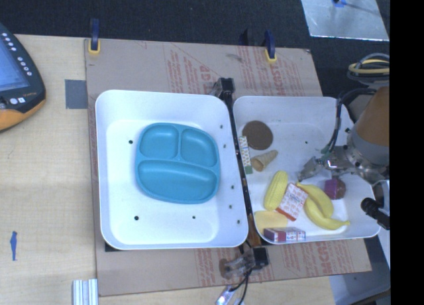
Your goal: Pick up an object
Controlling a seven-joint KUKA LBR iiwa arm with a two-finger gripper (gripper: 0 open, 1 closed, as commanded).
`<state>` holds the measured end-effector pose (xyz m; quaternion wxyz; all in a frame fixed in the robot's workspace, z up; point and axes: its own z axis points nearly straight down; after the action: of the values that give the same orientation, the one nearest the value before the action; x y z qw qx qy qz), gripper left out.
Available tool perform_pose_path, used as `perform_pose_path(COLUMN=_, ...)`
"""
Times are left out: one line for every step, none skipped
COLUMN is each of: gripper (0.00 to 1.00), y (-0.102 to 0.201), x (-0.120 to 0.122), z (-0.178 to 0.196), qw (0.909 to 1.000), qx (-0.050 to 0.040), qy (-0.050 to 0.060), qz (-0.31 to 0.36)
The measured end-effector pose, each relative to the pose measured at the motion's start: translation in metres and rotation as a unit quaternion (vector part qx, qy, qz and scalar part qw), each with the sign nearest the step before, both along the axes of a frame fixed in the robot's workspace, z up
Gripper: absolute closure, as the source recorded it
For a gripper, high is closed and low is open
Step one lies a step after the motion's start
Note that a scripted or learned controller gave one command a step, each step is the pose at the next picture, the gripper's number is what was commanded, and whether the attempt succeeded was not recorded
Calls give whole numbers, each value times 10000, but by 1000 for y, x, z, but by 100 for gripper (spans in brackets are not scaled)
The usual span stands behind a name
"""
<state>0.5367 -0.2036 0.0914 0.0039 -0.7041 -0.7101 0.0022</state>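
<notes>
The right bin (291,108) holds a brown round cookie (257,135), a small cone (264,160), a corn cob (275,189), a red and white packet (292,202), a banana (319,206), a flat yellow piece (267,219), a red and white box (285,235) and a purple object (334,187). My gripper (324,170) hangs low over that bin's right side, just above the purple object and the banana's upper end. It looks open, and nothing shows between its fingers. The arm's body covers the bin's right wall.
The left bin (112,224) holds a blue divided plate (177,163). A black clip (226,87) sits at the far end of the seam between the bins. A tablet-like device (16,75) lies on the bench at far left. Cables (368,66) coil at the right.
</notes>
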Motion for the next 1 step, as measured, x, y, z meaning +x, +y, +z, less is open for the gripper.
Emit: perform_pose_path(gripper=0, y=56, x=36, z=79, qw=10000, qx=-7, qy=-70, qz=10)
